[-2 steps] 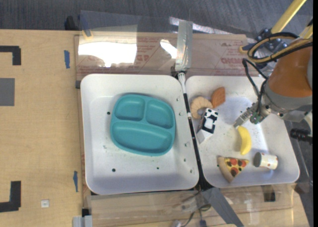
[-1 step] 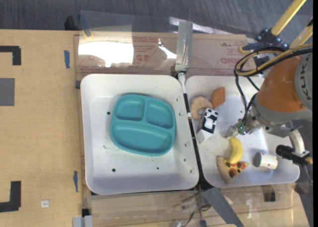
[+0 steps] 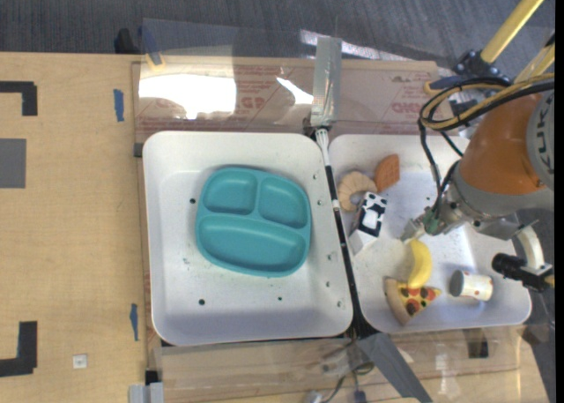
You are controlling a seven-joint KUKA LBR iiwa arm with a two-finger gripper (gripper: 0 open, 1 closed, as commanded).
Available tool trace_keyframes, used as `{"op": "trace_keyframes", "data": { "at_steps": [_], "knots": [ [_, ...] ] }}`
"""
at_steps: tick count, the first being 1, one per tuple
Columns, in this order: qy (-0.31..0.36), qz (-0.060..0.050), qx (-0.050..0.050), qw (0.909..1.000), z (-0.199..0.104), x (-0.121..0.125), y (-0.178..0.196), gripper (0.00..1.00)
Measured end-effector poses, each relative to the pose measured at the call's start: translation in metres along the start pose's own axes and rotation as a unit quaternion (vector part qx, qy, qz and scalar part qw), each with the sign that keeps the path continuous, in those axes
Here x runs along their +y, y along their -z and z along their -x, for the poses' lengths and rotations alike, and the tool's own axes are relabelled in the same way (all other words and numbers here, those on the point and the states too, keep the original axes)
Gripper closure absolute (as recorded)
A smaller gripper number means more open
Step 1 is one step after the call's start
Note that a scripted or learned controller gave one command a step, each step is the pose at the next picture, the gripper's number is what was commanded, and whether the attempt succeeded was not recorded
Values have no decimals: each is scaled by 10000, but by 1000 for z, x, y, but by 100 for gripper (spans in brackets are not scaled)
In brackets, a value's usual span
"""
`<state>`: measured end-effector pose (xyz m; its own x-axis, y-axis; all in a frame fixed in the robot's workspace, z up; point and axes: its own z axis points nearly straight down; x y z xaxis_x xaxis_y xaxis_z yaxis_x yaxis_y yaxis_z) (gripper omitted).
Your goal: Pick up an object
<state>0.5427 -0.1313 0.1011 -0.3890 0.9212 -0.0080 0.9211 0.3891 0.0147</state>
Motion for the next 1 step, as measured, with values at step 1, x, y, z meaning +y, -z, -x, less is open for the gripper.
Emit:
{"op": "trace_keyframes", "data": {
  "at_steps": [1],
  "knots": [
    [-766,-25,25,9971,-57,60,130,100]
  ]
}}
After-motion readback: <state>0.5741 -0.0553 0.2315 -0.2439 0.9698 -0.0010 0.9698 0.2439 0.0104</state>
